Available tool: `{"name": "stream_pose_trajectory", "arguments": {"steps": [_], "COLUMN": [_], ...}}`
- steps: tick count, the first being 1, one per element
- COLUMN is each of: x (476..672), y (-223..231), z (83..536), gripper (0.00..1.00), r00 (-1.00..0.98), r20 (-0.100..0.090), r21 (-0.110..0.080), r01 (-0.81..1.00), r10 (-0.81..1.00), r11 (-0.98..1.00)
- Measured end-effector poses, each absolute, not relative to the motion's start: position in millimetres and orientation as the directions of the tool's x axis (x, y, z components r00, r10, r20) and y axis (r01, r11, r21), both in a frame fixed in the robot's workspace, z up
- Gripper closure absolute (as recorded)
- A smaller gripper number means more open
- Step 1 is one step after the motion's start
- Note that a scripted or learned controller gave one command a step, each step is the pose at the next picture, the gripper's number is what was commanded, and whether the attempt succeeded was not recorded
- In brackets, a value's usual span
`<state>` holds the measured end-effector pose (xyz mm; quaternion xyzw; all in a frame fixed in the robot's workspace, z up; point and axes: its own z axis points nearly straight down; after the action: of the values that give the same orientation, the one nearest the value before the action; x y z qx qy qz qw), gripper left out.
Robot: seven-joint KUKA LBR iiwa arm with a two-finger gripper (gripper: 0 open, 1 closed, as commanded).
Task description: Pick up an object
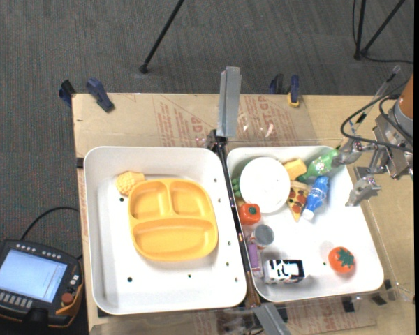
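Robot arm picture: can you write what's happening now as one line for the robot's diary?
gripper: over right bin's right rim, holding nothing | nearest: blue bottle | left bin: yellow divided plate | pick: not started

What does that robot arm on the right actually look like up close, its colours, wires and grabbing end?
The arm is grey metal with a patch of orange at the upper right. Thin black cables loop beside it. It ends in a gripper of boxy grey and silver parts with dark joints.

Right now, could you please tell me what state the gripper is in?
Gripper: at the right bin's right edge, nothing visibly held; open or shut cannot be told.
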<state>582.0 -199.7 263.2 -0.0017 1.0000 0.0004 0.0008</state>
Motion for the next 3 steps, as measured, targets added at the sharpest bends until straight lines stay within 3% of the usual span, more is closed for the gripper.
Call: {"name": "stream_pose_trajectory", "arguments": {"steps": [1, 2, 3], "x": [619.6, 638.1, 611.2], "y": [-212, -195, -130], "z": [148, 99, 88], "gripper": [0.0, 0.0, 0.0], "r00": [-0.995, -0.994, -0.977], "r20": [0.012, -0.018, -0.001], "r21": [0.004, 0.001, 0.0], "r01": [0.096, 0.112, 0.213], "r10": [0.096, 0.112, 0.213], "r11": [0.995, 0.994, 0.977]}}
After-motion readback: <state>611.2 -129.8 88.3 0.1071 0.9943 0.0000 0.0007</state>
